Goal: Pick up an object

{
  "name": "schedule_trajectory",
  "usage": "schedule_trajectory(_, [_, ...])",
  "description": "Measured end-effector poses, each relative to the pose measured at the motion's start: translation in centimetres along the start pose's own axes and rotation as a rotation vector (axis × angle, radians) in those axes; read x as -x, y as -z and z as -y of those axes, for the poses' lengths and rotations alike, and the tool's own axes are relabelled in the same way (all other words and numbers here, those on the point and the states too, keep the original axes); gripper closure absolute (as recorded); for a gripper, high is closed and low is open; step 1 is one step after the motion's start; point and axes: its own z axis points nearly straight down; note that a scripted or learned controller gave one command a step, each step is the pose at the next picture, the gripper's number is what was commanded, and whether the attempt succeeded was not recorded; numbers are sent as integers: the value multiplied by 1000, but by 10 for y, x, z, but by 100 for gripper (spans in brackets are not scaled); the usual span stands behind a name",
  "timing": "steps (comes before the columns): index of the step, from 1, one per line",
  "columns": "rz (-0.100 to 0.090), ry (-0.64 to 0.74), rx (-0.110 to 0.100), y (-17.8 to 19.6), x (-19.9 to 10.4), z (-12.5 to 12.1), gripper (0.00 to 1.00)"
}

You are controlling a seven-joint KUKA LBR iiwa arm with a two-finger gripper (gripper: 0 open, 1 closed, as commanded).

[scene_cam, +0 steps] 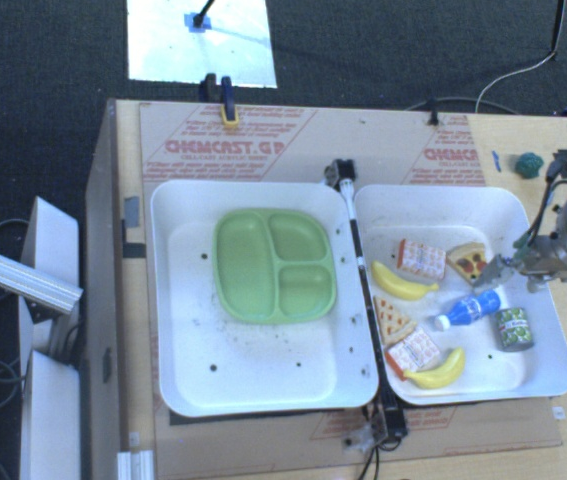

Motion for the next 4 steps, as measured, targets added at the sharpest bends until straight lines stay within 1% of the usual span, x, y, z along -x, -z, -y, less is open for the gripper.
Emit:
schedule_trajectory(1, [0, 1, 7, -114, -5, -53, 0])
schedule_trajectory(2, [-2, 0, 2, -117, -64, -35, 0])
schedule_trajectory(3, [-3, 2, 0, -110, -64, -35, 100])
schedule_trajectory(4, [0, 1, 2, -17, -169, -70, 100])
